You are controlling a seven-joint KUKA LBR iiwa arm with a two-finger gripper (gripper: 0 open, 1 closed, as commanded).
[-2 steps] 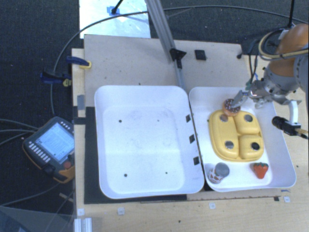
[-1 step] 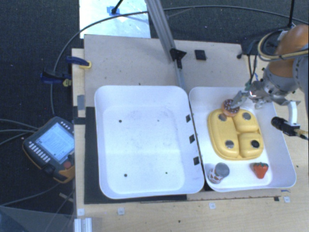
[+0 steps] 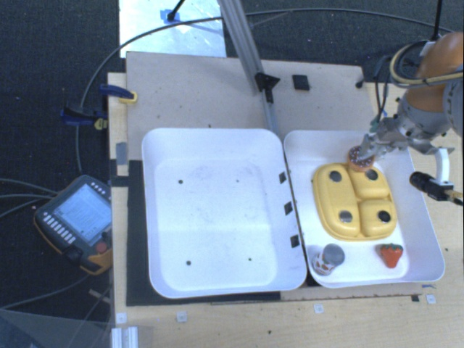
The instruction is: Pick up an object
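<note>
Beside the end effector, small brownish ring-shaped object, partly hidden.

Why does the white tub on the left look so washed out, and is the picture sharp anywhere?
Camera view: even overhead light bleaches the left bin, shadows are faint; the yellow tray reads clearly, while the tool looks soft.

My grey arm with its orange band reaches in from the worktop's right edge, near the far right corner. The wrist bends down and leftward, and my two-finger metal hand hangs low, its tip pointing downward.
</note>
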